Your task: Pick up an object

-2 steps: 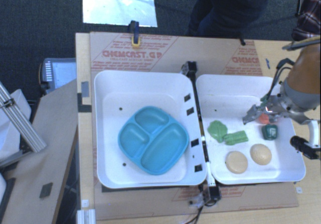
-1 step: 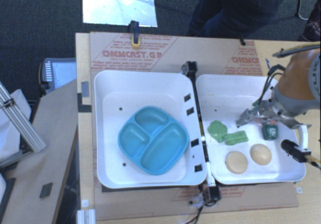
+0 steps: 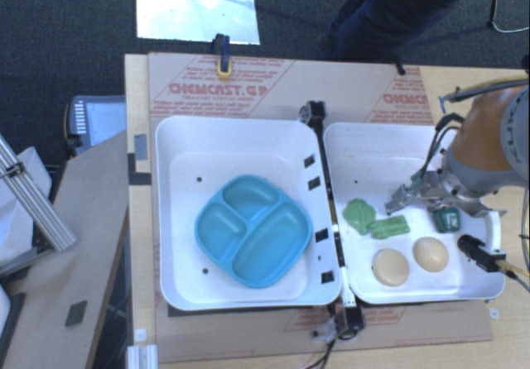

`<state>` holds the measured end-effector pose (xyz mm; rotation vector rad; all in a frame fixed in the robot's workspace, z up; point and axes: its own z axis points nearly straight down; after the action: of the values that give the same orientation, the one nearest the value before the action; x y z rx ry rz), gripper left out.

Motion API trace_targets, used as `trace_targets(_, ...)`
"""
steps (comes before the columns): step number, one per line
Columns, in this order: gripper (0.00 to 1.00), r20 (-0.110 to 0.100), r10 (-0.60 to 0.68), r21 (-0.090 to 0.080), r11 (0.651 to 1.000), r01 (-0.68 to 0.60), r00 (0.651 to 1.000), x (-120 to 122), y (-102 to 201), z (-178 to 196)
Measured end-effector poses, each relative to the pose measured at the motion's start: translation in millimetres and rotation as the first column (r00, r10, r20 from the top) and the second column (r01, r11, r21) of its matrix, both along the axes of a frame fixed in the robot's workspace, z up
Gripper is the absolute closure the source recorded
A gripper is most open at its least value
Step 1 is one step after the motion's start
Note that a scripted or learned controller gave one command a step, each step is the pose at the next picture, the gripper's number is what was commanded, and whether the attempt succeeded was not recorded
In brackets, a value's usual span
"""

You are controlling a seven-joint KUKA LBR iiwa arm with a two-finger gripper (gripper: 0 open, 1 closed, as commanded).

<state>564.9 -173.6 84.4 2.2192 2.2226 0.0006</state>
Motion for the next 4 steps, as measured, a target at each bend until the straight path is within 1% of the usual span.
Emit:
trace_targets(1, 1.00, 0.003, -0.001, -0.001, 1.000, 0.001, 1.000, 0.7, -0.3, 11.1)
trace_targets(2, 1.00, 0.005, -0.003, -0.002, 1.000, 0.003, 1.000, -2.5, -6.6, 72.1)
trace_targets(3, 1.00, 0.003, 0.003, -0.001, 1.000, -0.003, 1.000, -1.4, -6.8, 121.6)
trace_targets(4, 1.00, 0.000, 0.006, 0.001, 1.000, -0.006, 1.000, -5.3, 51.5, 115.9)
